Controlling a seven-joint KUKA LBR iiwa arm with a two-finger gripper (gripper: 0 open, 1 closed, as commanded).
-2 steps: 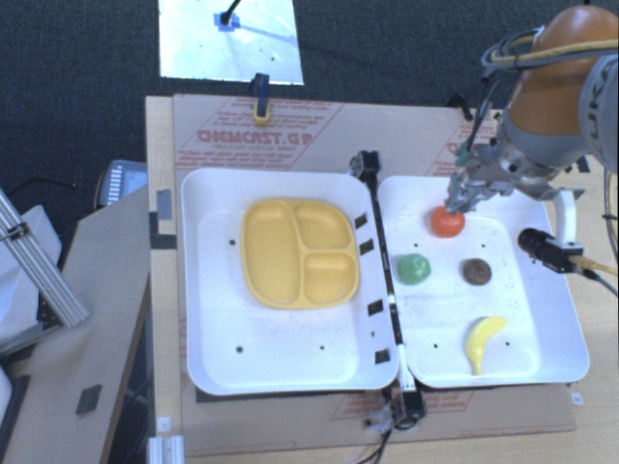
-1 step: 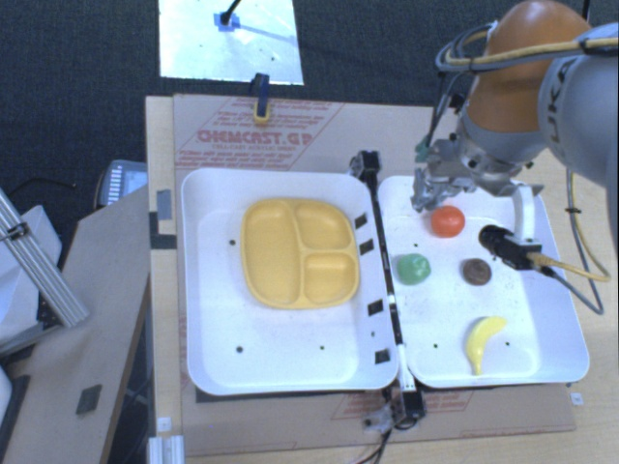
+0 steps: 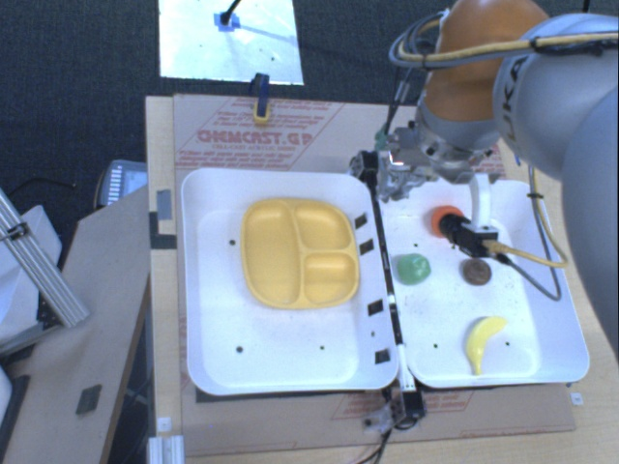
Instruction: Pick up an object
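Setting: robotics laboratory test bench. Evidence: grey industrial arm (image 3: pixel 556 85) with orange band over two shallow white bins (image 3: pixel 208 346) on a cardboard sheet (image 3: pixel 251 135) printed in red; aluminium framing rail (image 3: pixel 39 269) at left; loose cables (image 3: pixel 527 254); dark carpet floor (image 3: pixel 77 75) bearing a taped-down reflective square panel (image 3: pixel 227 27).
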